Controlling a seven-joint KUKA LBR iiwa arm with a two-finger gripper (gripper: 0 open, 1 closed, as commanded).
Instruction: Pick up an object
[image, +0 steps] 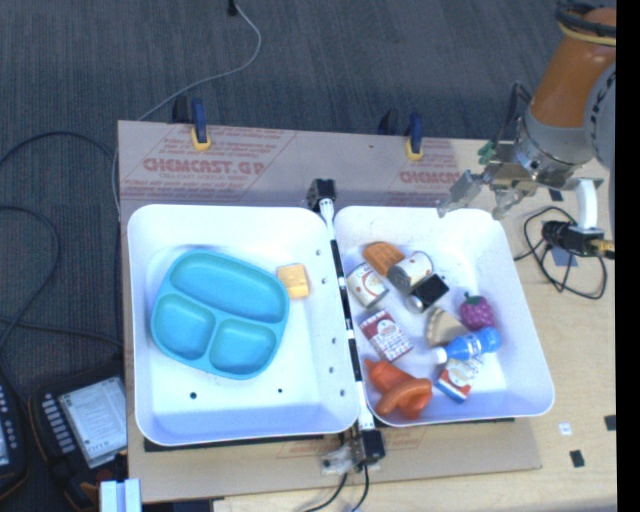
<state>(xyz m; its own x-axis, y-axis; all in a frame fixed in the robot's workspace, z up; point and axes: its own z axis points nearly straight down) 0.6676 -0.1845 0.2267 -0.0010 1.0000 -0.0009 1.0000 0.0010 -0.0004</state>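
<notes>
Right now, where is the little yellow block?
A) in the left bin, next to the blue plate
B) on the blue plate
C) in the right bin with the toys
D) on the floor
A: the little yellow block lies on the white bottom of the left bin, just beside the right edge of the blue plate, not on it.

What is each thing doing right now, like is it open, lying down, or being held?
gripper: open, hovering over the right bin's far edge, holding nothing
blue divided plate: flat in the left bin, right side up
yellow block: lying beside the plate's far right edge
purple grapes: resting loose in the right bin
blue bottle: lying on its side
orange toy: lying at the bin's near end
</notes>
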